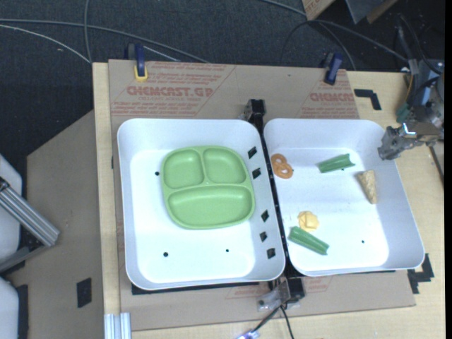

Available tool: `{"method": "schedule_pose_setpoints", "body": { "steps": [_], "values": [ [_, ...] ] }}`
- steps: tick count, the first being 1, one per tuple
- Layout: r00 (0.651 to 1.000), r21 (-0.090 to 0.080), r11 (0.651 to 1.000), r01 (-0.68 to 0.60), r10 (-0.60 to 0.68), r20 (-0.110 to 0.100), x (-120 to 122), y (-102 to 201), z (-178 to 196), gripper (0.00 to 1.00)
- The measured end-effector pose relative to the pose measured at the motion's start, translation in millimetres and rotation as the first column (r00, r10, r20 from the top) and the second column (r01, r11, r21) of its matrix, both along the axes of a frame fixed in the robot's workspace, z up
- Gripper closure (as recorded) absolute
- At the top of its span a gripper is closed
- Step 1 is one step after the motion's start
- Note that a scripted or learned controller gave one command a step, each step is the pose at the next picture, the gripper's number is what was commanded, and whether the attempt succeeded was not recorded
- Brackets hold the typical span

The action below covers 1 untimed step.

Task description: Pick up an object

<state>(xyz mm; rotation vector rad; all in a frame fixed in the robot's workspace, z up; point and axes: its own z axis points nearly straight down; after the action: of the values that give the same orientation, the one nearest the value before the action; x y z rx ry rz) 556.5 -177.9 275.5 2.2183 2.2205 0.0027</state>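
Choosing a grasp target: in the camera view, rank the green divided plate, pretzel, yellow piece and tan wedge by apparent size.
1. Green divided plate, by far.
2. Tan wedge.
3. Pretzel and yellow piece look alike; unranked.

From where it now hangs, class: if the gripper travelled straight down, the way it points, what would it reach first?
Probably the right bin's rim at its top right corner: the gripper hangs about over it. Depth is unclear, so it might reach the bin floor just inside.
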Motion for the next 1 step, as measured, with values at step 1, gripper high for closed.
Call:
{"method": "schedule_pose_setpoints", "body": {
  "steps": [1],
  "values": [
    [1.0, 0.003, 1.0, -0.003, 0.003, -0.006, -2.2, 47.8, -16.3, 1.0]
  ]
}}
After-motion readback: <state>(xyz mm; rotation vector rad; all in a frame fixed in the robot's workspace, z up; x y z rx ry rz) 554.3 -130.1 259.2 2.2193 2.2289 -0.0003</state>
